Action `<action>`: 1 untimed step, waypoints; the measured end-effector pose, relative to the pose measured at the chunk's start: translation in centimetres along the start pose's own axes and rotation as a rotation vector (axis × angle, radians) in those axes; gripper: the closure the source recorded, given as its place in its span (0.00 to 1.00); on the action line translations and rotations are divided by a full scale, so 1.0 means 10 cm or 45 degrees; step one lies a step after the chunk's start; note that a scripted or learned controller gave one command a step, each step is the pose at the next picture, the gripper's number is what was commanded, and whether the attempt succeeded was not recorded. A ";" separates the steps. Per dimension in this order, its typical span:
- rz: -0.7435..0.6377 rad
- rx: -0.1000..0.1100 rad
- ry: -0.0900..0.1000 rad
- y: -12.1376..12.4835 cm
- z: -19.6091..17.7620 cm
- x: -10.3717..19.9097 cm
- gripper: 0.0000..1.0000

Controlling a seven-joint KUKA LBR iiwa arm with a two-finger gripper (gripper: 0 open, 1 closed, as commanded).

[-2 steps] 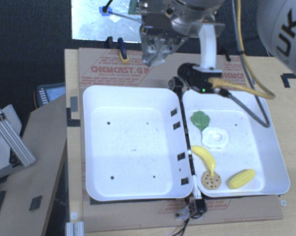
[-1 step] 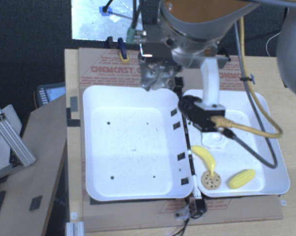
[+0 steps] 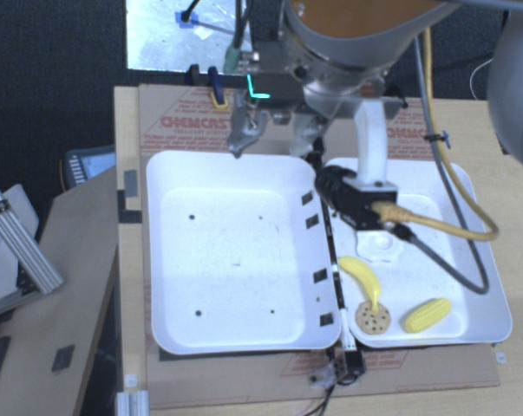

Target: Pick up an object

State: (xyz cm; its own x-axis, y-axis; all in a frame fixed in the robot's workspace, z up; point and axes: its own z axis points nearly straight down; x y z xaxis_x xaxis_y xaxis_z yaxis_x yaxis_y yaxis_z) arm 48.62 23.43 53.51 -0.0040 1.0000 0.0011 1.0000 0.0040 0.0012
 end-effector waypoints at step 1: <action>0.006 -0.001 -0.001 0.56 0.01 -0.01 0.00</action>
